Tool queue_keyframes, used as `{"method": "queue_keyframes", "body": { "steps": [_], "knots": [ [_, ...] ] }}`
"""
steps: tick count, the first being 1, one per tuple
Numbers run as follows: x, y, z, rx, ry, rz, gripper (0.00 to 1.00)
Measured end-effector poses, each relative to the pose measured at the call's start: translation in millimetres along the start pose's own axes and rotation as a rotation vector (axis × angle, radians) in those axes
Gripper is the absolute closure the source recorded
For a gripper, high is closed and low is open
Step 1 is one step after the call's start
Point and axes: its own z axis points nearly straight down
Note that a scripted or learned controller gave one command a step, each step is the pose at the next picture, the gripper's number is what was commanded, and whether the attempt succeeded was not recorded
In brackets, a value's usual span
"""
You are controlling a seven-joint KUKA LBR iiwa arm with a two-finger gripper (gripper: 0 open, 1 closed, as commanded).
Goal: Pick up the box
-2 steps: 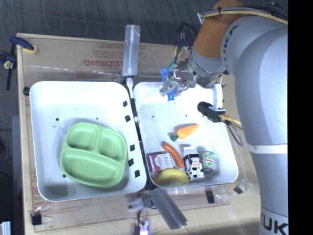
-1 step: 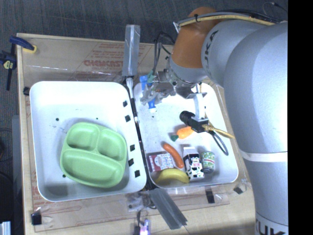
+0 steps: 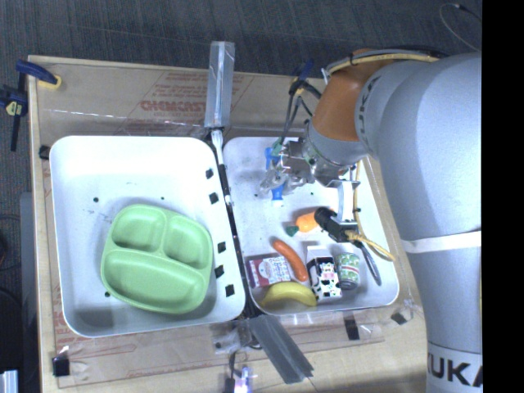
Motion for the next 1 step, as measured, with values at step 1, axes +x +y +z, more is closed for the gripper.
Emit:
{"method": "queue_keyframes", "body": {
  "steps": [1],
  "knots": [
    [89.9, 17.1, -60.3, -0.002, 0.001, -0.009, 1.00]
  ]
}}
